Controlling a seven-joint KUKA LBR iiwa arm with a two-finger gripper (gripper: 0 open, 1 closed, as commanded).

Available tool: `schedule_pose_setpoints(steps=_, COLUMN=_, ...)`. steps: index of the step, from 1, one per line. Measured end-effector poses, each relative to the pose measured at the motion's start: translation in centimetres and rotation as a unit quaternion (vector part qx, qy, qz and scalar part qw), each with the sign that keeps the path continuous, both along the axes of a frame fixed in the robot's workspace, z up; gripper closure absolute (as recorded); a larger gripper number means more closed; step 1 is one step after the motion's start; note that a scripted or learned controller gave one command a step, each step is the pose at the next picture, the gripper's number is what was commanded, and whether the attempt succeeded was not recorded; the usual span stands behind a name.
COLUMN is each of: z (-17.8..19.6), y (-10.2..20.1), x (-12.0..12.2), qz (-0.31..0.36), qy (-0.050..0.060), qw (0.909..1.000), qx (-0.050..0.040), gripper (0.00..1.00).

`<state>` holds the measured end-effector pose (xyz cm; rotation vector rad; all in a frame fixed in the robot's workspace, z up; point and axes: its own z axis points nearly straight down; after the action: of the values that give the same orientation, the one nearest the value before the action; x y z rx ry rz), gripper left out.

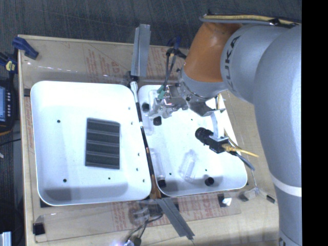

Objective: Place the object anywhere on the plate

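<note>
- Camera view from above puts the gripper (163, 104) low in the right bin (174, 142), at the corner formed by that bin's far edge and the edge it shares with the left bin (56, 152).
- From here I cannot tell whether the gripper is spread or closed. Metal and cabling blur together at its tip, and I see nothing clamped in it.
- I take the task's thing to be a clear object (188, 165). It lies on the floor of the right bin near the near edge, about midway along it and well apart from the gripper.
- Its outline is faint against the white. The long axis seems to run roughly from the bin's near edge toward its far edge, leaning slightly. I cannot make out which end is which.
- The dark ribbed plate (102, 143) lies flat near the middle of the left bin. It is rectangular, with its long side running near edge to far edge and its ribs crossing the short way. Nothing rests on it.
- A small black piece (209, 181) sits beside the clear object toward the right bin's near right corner, and another black piece (162, 182) sits in its near left corner.
- The grey arm (256, 60) reaches over the right bin's far right corner.
</note>
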<state>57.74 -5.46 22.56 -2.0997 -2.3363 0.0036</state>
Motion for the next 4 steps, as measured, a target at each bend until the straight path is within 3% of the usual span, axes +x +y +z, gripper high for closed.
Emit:
schedule_pose_setpoints(steps=1, z=0.7, y=8.5, x=-8.7, qz=0.169, qy=0.002, qw=0.9856, qx=0.0013, gripper=1.0)
schedule_pose_setpoints(steps=2, z=-3.6, y=14.3, x=-0.8, qz=0.19, qy=0.002, qw=0.9819, qx=0.0004, gripper=1.0)
schedule_pose_setpoints(steps=3, z=-11.2, y=21.1, x=-0.6, qz=0.05, qy=0.003, qw=0.9988, qx=-0.0001, gripper=1.0)
schedule_pose_setpoints(steps=4, z=-13.1, y=16.8, x=-0.7, qz=0.116, qy=-0.002, qw=0.9932, qx=0.0029, gripper=1.0)
